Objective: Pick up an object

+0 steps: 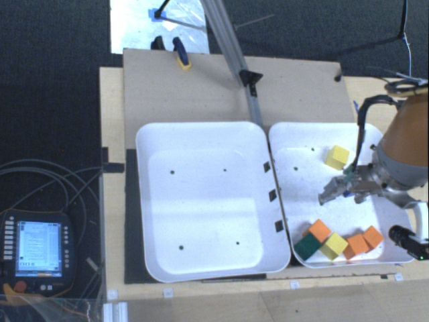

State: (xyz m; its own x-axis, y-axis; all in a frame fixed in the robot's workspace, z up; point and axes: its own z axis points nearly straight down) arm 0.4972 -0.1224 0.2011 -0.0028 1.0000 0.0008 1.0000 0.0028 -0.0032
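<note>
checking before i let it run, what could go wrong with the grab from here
1. The gripper hangs over bare floor of the right bin, between the lone yellow cube and the cluster below, so closing here would likely catch nothing.
2. In the cluster, the green cube and orange cube touch their neighbours, so the fingers may not fit around one.

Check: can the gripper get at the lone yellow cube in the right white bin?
Probably yes. The lone yellow cube sits apart from the other blocks, with bare bin floor around it, and the gripper hangs just beside it.
</note>
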